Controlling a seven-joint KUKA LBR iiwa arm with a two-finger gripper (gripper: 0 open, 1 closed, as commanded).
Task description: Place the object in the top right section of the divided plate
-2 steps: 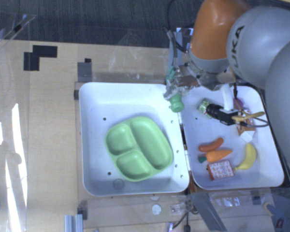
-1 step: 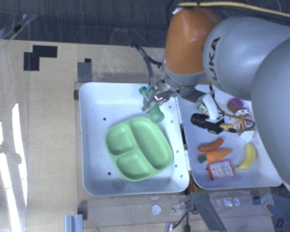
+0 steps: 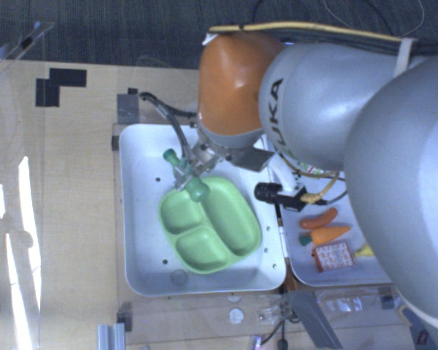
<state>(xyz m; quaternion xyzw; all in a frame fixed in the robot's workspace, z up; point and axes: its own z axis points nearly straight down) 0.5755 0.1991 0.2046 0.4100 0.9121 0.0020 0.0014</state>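
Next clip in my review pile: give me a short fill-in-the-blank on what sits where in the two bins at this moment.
1. The divided plate in the left bin is coloured ____.
2. The carrot lies in the ____ bin.
3. The plate is split into ____ sections.
4. The gripper hovers over the plate's ____ edge as this view shows it.

Missing words: green; right; three; upper

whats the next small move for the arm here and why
Probably a short lift straight up to clear the view. The tool sits low over the upper edge of the green divided plate in the left bin, and the arm hides whether anything is held or has landed in a section. The carrot and red packet lie in the right bin.
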